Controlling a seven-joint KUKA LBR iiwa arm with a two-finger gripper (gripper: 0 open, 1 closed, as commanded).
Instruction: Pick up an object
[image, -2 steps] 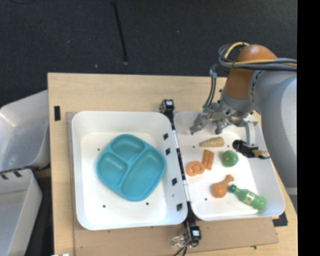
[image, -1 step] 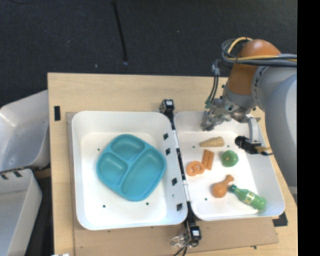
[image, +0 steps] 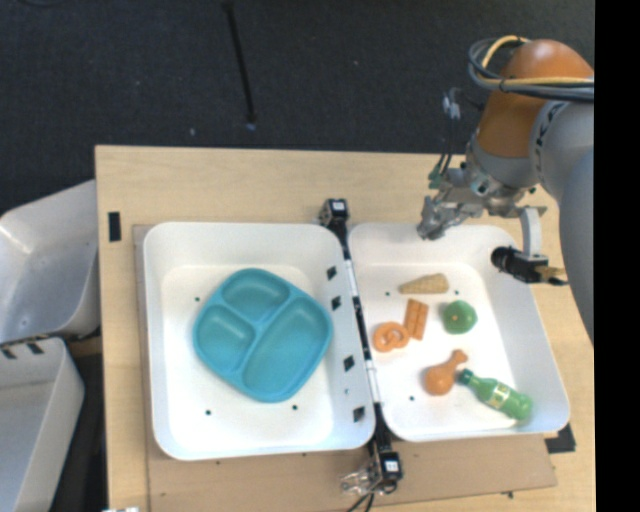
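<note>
Bench: a light wood bench (image: 120, 180) holds two flat white bins side by side.
Left bin: the left bin (image: 170, 420) has one thing in it, a blue plate (image: 262, 334) with three sections. The plate lies flat near the middle.
Right bin: the right bin (image: 530, 350) has a bunch of small toys in it.
Tan wedge: a tan wedge (image: 425, 285) lies near the top of the toy group.
Orange ring: an orange ring (image: 389, 337) lies on the left side of the bin, just beside an orange block (image: 416, 320).
Green ball: a round green ball (image: 459, 317) sits to the right of the orange block.
Drumstick: an orange toy drumstick (image: 443, 375) lies lower down, under the ring and the ball.
Green bottle: a green bottle (image: 496, 394) lies on its side. Its end is right next to the drumstick.
Arm: the grey and orange arm (image: 520, 110) comes in from the right.
Gripper: the gripper (image: 432, 226) hangs over the top edge of the right bin, above the toys and well apart from them.
Jaws: I cannot tell if they are open or closed. Nothing is seen in them.
</note>
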